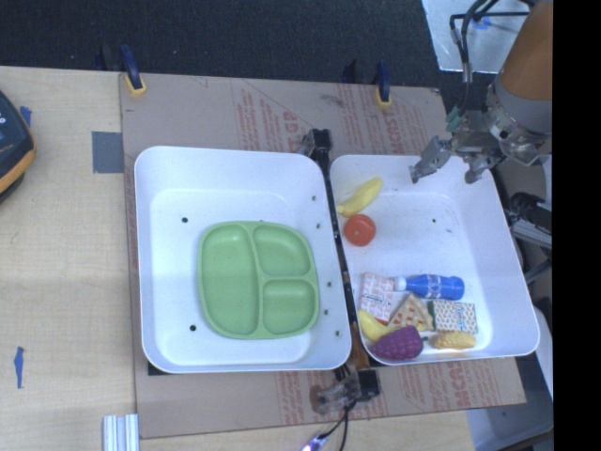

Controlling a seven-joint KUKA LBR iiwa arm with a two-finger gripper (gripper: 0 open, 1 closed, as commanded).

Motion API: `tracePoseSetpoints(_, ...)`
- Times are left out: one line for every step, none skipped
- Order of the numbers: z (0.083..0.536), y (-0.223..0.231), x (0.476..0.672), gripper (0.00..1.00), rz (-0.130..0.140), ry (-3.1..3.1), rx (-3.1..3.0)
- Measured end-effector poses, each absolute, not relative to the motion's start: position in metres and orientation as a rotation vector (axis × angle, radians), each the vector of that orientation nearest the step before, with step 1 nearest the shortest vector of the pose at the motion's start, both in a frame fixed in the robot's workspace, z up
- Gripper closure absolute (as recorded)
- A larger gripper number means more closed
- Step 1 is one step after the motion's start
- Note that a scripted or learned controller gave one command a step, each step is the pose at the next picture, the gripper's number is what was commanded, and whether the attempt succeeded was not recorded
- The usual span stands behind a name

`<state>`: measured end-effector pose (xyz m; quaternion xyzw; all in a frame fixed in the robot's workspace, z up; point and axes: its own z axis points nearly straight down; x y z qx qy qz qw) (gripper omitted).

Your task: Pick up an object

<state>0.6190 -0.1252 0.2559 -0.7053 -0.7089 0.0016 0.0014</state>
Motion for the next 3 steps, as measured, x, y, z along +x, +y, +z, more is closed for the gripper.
tracePoseSetpoints(0.171,-0.093,0.561,0.00,0.007,-2.223,-2.214)
tracePoseSetpoints(0.095,-0.122,0.507,0.00,-0.002,-2.228,-2.217)
tracePoseSetpoints(0.095,-0.104,0.557,0.00,-0.003,-2.230,-2.218)
